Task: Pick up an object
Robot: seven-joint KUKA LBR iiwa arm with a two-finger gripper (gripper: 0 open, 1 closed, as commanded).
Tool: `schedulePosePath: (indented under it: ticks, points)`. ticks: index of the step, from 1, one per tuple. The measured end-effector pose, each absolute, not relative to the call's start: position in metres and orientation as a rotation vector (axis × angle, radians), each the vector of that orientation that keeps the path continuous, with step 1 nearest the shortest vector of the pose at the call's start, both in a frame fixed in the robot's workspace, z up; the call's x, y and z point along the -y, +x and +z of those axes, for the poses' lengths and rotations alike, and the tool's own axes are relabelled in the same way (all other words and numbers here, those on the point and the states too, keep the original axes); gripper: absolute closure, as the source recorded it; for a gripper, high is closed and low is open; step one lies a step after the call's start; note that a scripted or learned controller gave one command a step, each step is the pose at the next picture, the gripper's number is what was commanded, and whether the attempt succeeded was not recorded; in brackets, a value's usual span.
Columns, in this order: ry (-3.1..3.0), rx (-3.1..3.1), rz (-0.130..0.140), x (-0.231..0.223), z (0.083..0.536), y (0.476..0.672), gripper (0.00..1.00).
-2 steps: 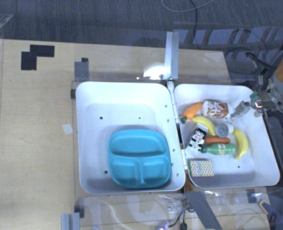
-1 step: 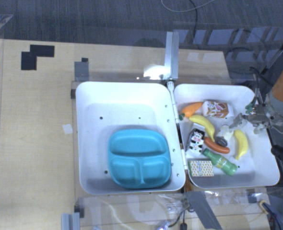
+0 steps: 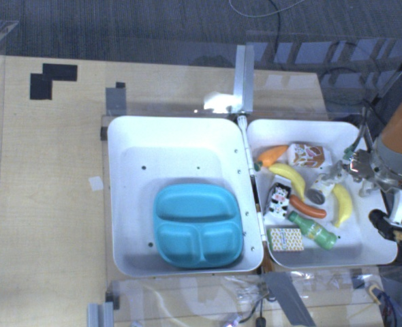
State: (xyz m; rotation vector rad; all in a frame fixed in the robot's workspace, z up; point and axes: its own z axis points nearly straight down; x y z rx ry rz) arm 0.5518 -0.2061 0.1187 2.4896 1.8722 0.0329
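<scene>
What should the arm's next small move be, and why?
Probably shift the gripper over the banana nearest it and descend. The gripper sits above the right bin near its arm-side wall, with nothing visibly held. That banana lies at the pile's outer edge, beyond the sausage and green bottle, with bare floor beside it.

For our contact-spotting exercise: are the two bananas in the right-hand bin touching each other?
Apart. The camera view shows a plain gap between the left banana and the right banana, with the red sausage reaching partly into it.
</scene>
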Motion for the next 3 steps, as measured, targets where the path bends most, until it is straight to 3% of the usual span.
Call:
schedulePosePath:
  ticks: [1,3]
  points:
    - [2.669,-1.578,0.062,0.2017,0.1114,0.5344,0.0]
    - [2.693,-1.541,0.059,0.2001,0.1103,0.5422,0.0]
